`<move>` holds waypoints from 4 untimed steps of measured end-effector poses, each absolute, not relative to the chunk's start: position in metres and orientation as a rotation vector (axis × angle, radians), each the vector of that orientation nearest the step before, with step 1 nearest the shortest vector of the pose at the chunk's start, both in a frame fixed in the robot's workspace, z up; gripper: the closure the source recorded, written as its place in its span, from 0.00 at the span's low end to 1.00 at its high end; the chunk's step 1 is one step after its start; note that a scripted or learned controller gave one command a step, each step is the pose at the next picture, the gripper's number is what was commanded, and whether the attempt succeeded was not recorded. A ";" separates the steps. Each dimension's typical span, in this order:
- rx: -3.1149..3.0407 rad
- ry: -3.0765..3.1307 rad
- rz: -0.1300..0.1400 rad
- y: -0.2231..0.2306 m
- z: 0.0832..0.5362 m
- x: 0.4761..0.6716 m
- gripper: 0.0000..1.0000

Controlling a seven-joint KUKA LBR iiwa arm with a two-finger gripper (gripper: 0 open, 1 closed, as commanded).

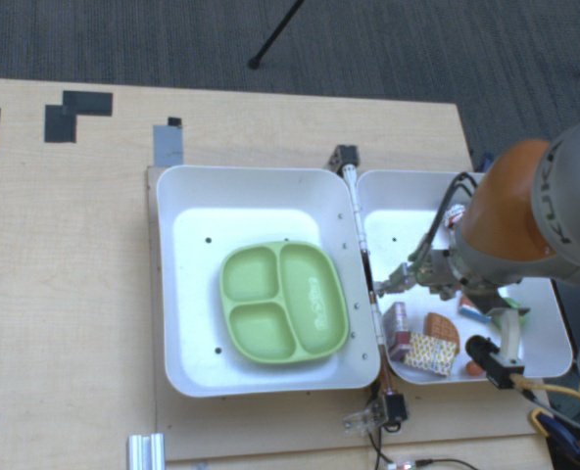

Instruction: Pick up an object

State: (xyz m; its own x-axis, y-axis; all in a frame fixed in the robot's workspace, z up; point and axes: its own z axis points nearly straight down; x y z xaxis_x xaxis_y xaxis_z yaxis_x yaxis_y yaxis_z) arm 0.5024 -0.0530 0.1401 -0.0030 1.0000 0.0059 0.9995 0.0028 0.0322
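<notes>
Take the green plate (285,303) as your landmark: it sits alone in the left bin (187,213), three compartments, nothing in them. Everything you might pick lies to its right, past the shared wall, in the right bin (393,228).

The gripper (408,280) hangs low over that right bin, just right of the plate's edge and just above the small heap of items. You cannot tell from here how wide it stands, since the wrist and cabling blur into it, and nothing is visibly caught in it.

To do this step well, pick one target and commit. The patterned packet (433,354) lies flattest and clearest, near the bin's front wall. The small bottle (399,325) just beside it hugs the dividing wall, so you risk clipping that wall. Come down square and centred, and close only once you straddle the thing.

Count: two bins, one plate, one packet, one bottle, one brown biscuit-like piece (443,327) touching the packet. Further bits sit under the arm (525,213), too hidden to count.
</notes>
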 end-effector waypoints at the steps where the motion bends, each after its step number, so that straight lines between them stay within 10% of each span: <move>1: 2.203 2.211 0.043 -0.053 0.140 0.502 0.00; 4: 2.205 2.211 0.042 -0.053 0.140 0.502 0.00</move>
